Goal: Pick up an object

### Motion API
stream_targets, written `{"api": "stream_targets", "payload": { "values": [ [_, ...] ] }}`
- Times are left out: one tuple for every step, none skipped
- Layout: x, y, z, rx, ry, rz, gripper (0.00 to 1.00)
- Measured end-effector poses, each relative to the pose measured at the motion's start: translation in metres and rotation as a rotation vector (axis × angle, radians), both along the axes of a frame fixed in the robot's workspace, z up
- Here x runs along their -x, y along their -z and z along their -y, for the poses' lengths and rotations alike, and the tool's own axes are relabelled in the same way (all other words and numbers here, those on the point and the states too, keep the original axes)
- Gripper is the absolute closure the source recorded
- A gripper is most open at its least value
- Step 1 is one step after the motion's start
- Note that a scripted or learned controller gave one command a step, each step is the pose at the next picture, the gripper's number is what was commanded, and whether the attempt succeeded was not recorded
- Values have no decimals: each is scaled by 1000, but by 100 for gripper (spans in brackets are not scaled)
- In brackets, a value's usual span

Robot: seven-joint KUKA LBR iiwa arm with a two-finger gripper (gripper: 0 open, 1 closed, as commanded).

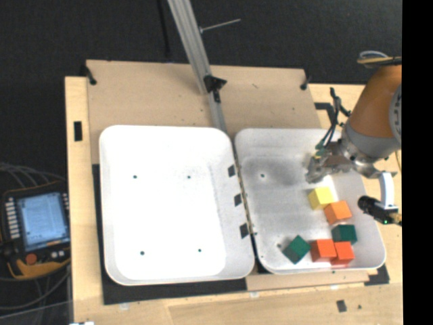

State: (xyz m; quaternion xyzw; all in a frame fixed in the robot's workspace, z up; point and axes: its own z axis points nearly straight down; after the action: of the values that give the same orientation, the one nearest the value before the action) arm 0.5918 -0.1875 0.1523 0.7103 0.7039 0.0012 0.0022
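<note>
The right bin (pixel 270 202) holds several small blocks along its right and front side. A yellow block (pixel 322 197) lies uppermost, with an orange block (pixel 337 212) just below it. A dark green block (pixel 345 233) sits further down, beside two orange-red blocks (pixel 333 250) near the front rim. Another green block (pixel 295 248) lies tilted to their left. My gripper (pixel 316 171) hangs low over the bin, just above and left of the yellow block, with nothing seen in it.
The left bin (pixel 166 202) sits beside the right one. A slanted metal pole (pixel 193 42) rises from behind the bins. A handheld control pendant (pixel 37 225) lies off the bench at the left.
</note>
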Motion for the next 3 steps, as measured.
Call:
{"api": "stream_targets", "payload": {
  "values": [
    [0, -44, 3, 0, -3, 1, 100],
    [-1, -61, 4, -1, -7, -1, 100],
    [-18, -68, -48, -2, -16, -1, 100]
  ]
}}
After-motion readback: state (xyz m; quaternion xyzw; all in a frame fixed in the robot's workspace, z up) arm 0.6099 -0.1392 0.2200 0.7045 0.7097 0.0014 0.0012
